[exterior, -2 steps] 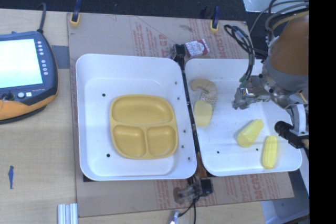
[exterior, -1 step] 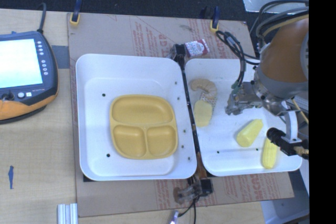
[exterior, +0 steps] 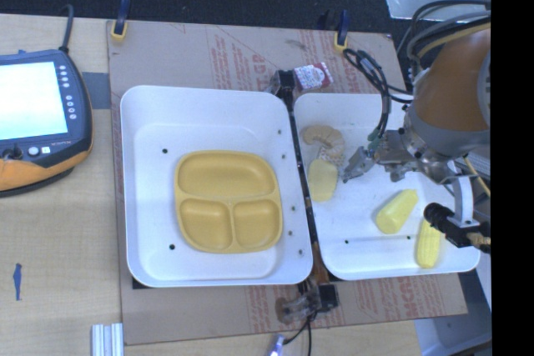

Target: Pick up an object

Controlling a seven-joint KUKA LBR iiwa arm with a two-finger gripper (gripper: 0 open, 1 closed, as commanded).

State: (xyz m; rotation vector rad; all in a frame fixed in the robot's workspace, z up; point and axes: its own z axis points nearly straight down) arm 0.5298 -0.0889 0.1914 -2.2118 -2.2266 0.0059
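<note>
Two fingers of the gripper (exterior: 359, 163) spread with nothing between, poised beside pale yellow block (exterior: 322, 179) near bin wall (exterior: 300, 171); risk: fingertip nudges block aside or strikes wall.

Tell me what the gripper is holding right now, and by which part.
Nothing is visibly held. The gripper hovers over the right bin, close to the pale yellow piece, with nothing seen between its fingers.

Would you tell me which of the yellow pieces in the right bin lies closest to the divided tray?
The pale yellow piece against the right bin's left wall, just below the tan item; the other two lie farther right.
</note>
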